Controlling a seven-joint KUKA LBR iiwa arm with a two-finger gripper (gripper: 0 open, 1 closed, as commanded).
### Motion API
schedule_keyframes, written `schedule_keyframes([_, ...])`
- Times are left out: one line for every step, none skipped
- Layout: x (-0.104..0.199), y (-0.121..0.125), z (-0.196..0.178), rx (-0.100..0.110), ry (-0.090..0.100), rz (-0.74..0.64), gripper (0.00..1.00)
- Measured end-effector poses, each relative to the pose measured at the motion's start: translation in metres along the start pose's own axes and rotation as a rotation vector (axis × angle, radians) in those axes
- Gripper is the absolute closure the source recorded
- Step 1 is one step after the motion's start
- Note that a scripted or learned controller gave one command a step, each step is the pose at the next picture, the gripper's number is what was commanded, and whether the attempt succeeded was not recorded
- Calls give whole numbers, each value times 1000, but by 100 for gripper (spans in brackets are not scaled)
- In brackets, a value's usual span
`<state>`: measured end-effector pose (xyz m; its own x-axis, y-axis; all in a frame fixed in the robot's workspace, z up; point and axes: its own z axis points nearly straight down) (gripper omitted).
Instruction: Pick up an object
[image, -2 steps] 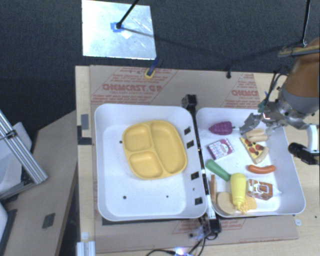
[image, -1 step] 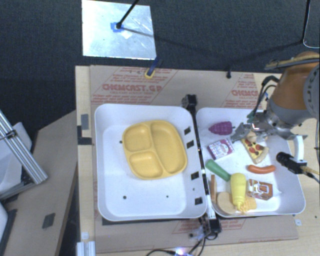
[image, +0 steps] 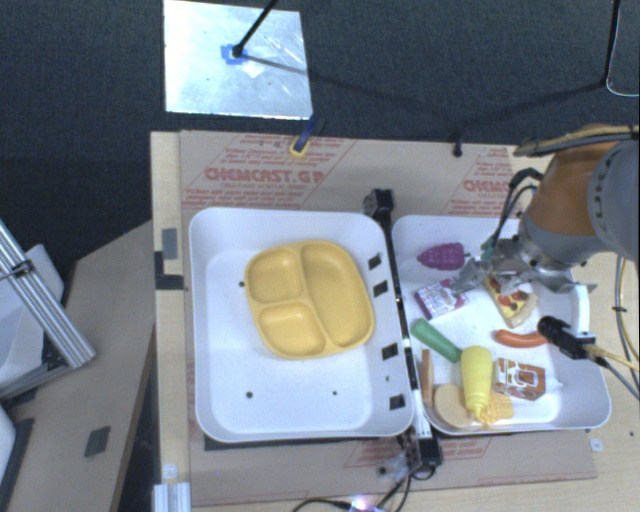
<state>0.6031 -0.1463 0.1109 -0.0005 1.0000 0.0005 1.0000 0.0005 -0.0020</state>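
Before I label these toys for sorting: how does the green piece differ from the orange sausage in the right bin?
The green piece is green and stubby, while the orange sausage is orange-red, thinner and longer. The green piece lies slanted near the bin's left wall beside the yellow bottle; the orange sausage lies nearly level, further right, below the pizza slice. Both are rounded, elongated toys lying flat in the right bin.

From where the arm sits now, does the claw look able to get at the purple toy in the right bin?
Probably yes. The purple toy lies alone near the far wall of the right bin, with bare floor around it and nothing on top. The claw sits just beside it, above the small red-and-white packet.
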Motion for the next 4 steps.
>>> schedule_keyframes([1,3,22,-6,2,-1,0])
schedule_keyframes([1,6,9,-17,2,-2,100])
schedule_keyframes([9,7,-52,-7,-2,-4,100])
schedule_keyframes([17,14,-111,-9,-2,-6,100])
